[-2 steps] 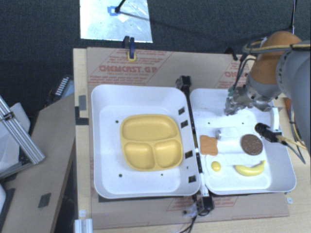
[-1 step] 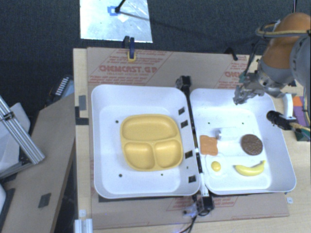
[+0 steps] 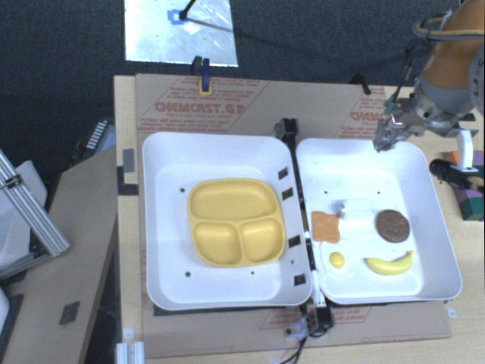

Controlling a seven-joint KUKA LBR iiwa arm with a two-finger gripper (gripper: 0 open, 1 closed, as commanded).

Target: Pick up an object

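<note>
From my remote station, the arm (image 3: 455, 67) reaches in from the right, its gripper (image 3: 385, 139) poised over the far rim of the right bin (image 3: 436, 203) — grasping nothing, and whether the pincer is released or clenched I cannot tell at this angle. The candidates all lie toward the near half of that bin: a brown round disc (image 3: 392, 225), a yellow banana (image 3: 390, 264) just in front of it, an orange flat piece (image 3: 326, 227) near the divider, and a small yellow ball (image 3: 336, 260) beside it. The left bin (image 3: 163, 203) carries a yellow divided tray (image 3: 233, 221). To do this step well, I judge the gripper should travel toward the near side, centre over one well-separated item — the disc or banana look easiest — and descend straight, clear of neighbours and the bin wall.
</note>
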